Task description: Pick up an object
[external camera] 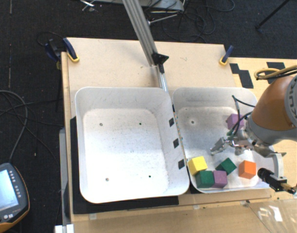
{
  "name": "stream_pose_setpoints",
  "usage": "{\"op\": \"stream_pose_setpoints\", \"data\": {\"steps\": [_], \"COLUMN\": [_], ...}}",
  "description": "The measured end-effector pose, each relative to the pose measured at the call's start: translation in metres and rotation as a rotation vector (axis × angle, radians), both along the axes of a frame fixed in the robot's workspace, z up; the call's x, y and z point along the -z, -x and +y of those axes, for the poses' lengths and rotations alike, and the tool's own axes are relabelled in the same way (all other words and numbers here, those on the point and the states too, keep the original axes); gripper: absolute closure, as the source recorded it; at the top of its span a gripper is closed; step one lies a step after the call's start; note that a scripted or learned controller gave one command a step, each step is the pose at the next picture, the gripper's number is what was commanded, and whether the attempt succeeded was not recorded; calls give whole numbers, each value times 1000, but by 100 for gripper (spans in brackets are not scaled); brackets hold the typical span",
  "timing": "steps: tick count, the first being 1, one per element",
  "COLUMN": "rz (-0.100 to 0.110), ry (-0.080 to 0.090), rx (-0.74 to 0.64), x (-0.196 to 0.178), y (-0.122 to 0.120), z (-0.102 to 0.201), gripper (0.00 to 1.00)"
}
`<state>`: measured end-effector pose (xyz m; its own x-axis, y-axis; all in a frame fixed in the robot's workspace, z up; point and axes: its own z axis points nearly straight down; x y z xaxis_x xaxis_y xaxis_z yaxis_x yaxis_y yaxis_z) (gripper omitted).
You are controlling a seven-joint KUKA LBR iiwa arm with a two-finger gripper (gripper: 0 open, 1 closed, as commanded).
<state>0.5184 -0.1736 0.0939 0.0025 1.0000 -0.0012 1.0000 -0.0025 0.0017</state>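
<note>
- Foam blocks are sitting along the right white bin's [197, 101] near edge: dark green cube [205, 178], purple cube [219, 178], yellow cube [197, 164], orange cube [247, 169].
- Metal two-finger gripper [226, 144] is hovering above the green block [228, 165], fingers spread, gripping nothing.
- Another purple block [234, 121] is lying farther back.

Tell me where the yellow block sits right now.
The yellow block lies in the right bin, near its front left corner, just left of a dark green block and a purple block.

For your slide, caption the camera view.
Gripper hovers over the right bin above yellow, green, purple and orange blocks.
</note>
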Motion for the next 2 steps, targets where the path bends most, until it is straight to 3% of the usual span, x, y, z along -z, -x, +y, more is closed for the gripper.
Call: {"op": "stream_pose_setpoints", "data": {"steps": [1,2], "rz": [-4,-1], "ry": [1,1], "rx": [-9,0], "x": [-20,-1], "y": [-53,-67], "z": [7,-30], "gripper": [0,0]}}
